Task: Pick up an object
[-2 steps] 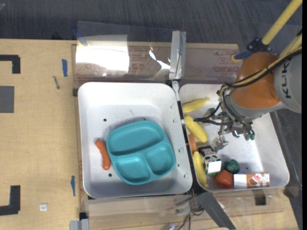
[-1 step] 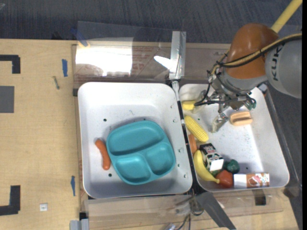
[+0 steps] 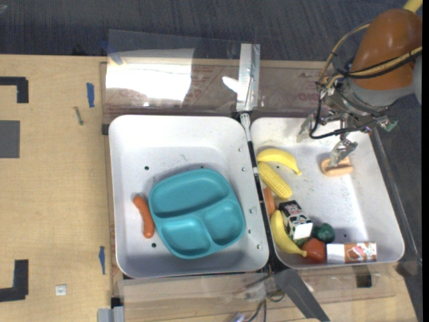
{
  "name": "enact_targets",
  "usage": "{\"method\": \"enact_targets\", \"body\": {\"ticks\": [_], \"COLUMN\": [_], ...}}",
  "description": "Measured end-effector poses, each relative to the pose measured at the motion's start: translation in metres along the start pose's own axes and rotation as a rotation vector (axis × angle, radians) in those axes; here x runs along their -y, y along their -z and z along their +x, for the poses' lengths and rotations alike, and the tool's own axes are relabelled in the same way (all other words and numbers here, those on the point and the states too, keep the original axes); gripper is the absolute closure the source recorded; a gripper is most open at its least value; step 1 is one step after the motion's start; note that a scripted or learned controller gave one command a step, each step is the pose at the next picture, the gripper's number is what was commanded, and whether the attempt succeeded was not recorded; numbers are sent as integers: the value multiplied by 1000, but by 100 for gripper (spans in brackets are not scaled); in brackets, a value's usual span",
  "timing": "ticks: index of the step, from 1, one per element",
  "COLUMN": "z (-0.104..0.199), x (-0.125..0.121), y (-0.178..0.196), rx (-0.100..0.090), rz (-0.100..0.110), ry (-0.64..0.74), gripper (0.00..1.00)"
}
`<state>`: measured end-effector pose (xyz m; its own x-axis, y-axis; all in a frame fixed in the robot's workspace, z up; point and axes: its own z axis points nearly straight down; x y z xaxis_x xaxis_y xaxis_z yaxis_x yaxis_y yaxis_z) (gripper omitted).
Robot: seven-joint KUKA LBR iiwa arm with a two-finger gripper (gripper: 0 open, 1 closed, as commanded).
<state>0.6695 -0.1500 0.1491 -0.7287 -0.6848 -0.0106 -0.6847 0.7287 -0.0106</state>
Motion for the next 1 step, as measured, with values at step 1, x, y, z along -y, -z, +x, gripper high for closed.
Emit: {"method": "enact_targets", "body": {"ticks": [1], "z": [36], "x": [42], "y": [207], "rx": [4], "rz": [8], "ry": [-235], "gripper": [0]}}
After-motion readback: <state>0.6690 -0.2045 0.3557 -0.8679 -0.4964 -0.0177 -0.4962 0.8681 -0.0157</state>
